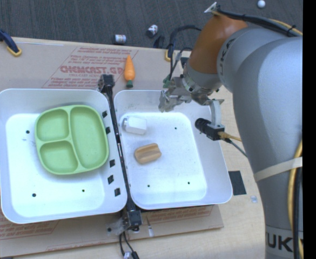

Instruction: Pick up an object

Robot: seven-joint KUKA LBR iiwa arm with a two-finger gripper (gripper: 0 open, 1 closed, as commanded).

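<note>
Brown bread-roll-shaped object [147, 153] lies mid-floor in the right white bin [212, 185], below a white block [134, 125]. The hand [167, 101] hangs near the bin's far rim, well apart from it; its grip cannot be told. Cardboard [55, 63] on the tabletop reads "CHEMCAST".

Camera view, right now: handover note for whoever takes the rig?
Gripper: at the far rim of the right bin, nothing seen in it.
Right bin holds a white block near its far left corner and a brown bread roll nearer the middle, both lying loose.
Left bin holds a green divided plate. An orange carrot lies on the cardboard behind the bins.
Done: nothing picked yet.
Left: descend, grasp one object, lift.
</note>
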